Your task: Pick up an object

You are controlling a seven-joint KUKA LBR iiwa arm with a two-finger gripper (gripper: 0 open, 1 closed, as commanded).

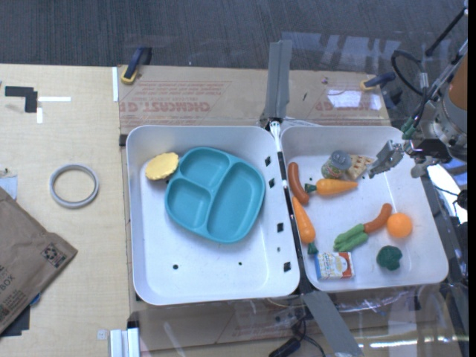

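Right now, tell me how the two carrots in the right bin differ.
The upper carrot lies nearly level across the bin; the lower carrot runs steeply along the left wall. The upper carrot's green top points left toward the divider; the lower carrot's green top points down toward the near edge. The upper carrot sits beside a jar; the lower carrot lies beside a red sausage. Both are orange with green tops, in the right bin.

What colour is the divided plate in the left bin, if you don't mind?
The divided plate is teal blue, seen clearly in the camera view.
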